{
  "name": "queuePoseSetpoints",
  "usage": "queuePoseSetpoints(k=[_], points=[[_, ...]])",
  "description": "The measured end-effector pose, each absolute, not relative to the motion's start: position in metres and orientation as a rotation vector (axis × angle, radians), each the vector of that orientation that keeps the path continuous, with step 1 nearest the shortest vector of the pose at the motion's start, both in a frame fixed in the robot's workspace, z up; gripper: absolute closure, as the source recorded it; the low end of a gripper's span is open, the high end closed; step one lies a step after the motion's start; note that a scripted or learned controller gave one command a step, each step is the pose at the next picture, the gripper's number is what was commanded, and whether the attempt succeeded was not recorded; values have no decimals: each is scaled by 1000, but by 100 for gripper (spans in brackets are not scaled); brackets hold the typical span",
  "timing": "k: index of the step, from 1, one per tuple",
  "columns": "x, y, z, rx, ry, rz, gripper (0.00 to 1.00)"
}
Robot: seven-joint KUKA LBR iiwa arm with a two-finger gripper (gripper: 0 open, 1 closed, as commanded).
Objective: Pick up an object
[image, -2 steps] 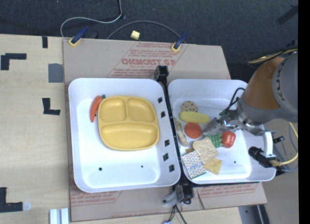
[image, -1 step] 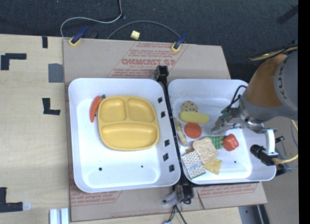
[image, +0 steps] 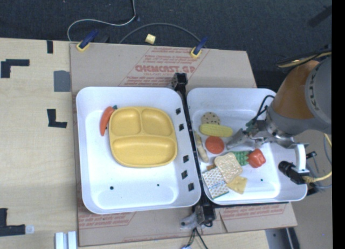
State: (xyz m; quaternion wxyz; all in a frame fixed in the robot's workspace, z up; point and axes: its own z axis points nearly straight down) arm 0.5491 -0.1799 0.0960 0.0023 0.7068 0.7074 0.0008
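I hold my gripper (image: 233, 144) low over the right bin (image: 269, 98), tips just beside the tomato (image: 215, 145) for a direct descent, though I cannot tell how far they are parted.

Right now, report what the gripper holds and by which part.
Cannot be told: the gripper sits low in the right white bin beside the round red toy tomato.

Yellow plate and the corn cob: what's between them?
In the camera view, between the yellow plate and corn cob: the bins' adjoining rims with their black divider strip.
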Motion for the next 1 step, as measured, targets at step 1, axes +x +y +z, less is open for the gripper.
queuePoseSetpoints(k=[1], points=[[522,-214,86,2220,2218,3,0]])
